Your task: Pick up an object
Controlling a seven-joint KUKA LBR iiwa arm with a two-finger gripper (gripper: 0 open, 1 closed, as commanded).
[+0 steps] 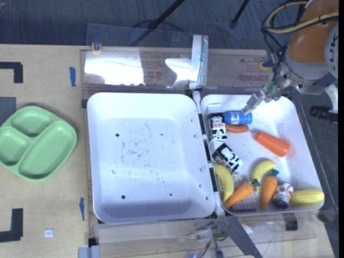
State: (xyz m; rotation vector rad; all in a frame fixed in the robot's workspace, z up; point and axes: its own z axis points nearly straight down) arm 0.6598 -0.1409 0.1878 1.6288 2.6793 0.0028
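Observation:
The right bin (301,128) holds several toy foods. A blue bottle (236,117) lies near its back left, on top of a small orange sausage (238,128). My gripper (251,105) reaches down at a slant from the upper right, and its tip sits just above the blue bottle's right end. An orange bottle (272,143) lies to the right. Two black-and-white cartons (217,127) (227,158) sit along the left wall. At the front lie bananas (224,180) (262,169), carrots (239,193) (268,191), a small can (281,195) and a corn cob (307,196).
The left bin (145,149) sits beside the right one, with a thin divider wall between them. A green divided plate (35,142) rests on the bench at far left. A clear plastic panel (140,69) stands behind the bins.

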